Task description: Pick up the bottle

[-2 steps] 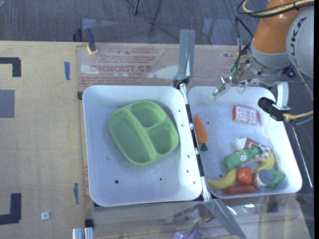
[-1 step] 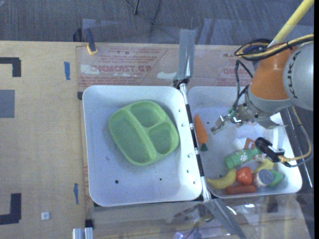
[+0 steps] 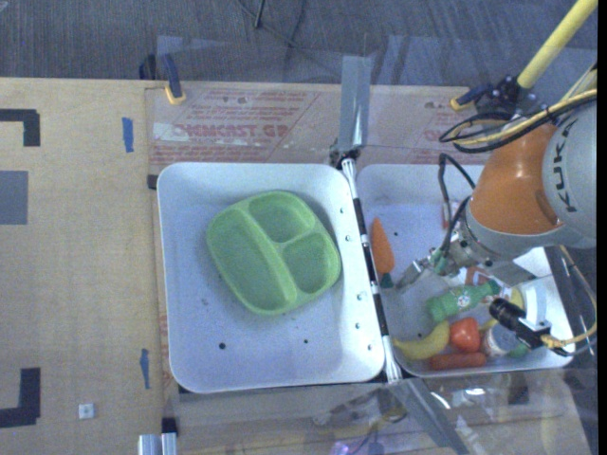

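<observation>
**benchwatcher:** Front edge of the right bin (image 3: 417,207) is a little pile of toy food: a banana (image 3: 424,343), a tomato (image 3: 464,334), and what looks like a red sausage (image 3: 457,359) just below it. The green bottle (image 3: 457,303) lies on its side right above the tomato, just about touching the pile. A carrot (image 3: 381,245) sits further back by the divider. The left bin (image 3: 190,349) has the green divided plate (image 3: 273,250).

**kuka_fan:** Where's the gripper (image 3: 439,262) though?

**benchwatcher:** Down in the right bin, just up-left of the bottle and very close. I can't tell how wide the pincer stands, the wrist and cables clutter it. Nothing is visibly held.

**kuka_fan:** So what does the grab hinge on?

**benchwatcher:** My read: the bottle's long axis runs roughly left-right, tilted up a bit toward the right. It lies below and slightly right of the tool, so a short shift toward the front, closing across the narrow width. The tomato crowding it could get nudged.
</observation>
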{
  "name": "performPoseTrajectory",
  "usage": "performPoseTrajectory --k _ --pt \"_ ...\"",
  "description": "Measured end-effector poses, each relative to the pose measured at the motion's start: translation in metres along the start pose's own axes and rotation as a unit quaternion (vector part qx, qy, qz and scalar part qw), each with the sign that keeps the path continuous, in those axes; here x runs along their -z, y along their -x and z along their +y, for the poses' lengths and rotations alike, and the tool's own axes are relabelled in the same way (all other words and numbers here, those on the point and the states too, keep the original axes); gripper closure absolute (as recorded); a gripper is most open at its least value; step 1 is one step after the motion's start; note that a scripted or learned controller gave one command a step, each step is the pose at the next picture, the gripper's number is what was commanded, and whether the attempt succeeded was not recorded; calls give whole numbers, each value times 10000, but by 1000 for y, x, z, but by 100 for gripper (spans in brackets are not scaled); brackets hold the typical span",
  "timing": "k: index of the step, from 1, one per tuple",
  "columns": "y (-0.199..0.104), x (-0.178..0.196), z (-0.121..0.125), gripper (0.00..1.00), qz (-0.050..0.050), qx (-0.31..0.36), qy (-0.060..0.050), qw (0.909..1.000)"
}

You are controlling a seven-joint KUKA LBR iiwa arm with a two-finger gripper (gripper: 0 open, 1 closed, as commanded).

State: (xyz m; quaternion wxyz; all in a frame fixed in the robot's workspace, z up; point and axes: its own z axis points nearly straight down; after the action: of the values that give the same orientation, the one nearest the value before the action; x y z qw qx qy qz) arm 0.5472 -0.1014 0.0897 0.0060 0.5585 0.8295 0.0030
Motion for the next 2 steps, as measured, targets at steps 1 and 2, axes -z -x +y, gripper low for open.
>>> performPoseTrajectory --k 1,2 --pt "-6 1 -53 0 3 68 0 10000" --pt "-3 11 -52 100 -42 54 35 10000"
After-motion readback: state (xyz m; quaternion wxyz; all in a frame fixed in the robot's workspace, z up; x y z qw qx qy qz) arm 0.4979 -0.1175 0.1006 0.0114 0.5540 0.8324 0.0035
